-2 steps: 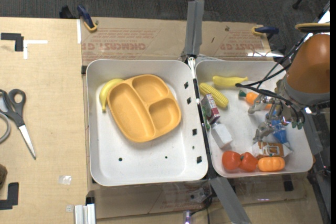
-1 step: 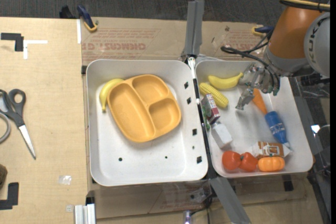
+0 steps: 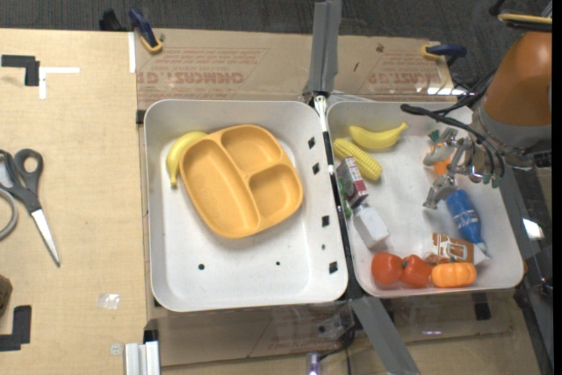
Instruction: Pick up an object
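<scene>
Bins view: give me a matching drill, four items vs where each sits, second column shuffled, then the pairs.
Items:
1. yellow divided plate
2. corn cob
3. blue bottle
4. scissors

Places:
A. right bin, right side, by the end effector
B. bench left of the bins
C. left bin
D. right bin, upper left, below a banana

Pairs: 1-C, 2-D, 3-A, 4-B

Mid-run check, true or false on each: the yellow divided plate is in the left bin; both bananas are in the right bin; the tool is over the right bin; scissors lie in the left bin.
1. The yellow divided plate sits in the left bin. True.
2. Both bananas are in the right bin. False: one banana lies beside the plate in the left bin.
3. The tool is over the right bin. True.
4. Scissors lie in the left bin. False: they lie on the bench, left of both bins.
</scene>
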Robot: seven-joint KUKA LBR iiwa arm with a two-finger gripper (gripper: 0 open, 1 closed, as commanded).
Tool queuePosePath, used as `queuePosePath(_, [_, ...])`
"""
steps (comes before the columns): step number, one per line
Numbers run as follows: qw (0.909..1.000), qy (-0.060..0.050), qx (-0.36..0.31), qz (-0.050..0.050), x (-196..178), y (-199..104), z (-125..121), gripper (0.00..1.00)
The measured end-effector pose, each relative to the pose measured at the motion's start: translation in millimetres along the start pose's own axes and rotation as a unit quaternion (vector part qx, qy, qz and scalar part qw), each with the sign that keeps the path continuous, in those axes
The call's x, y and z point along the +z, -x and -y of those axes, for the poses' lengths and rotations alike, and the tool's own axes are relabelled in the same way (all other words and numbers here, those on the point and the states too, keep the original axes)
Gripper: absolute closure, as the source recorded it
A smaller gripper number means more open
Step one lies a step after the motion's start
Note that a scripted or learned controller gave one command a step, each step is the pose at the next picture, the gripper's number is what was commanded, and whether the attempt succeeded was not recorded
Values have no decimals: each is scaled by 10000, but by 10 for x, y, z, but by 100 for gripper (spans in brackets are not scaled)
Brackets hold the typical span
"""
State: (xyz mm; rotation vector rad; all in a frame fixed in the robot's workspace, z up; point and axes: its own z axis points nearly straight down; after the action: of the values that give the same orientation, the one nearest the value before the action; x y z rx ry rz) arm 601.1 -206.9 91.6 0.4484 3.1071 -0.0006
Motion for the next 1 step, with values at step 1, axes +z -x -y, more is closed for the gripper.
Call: queuePosePath(1, [10000,-2,-14,14,-85,13,-8,100])
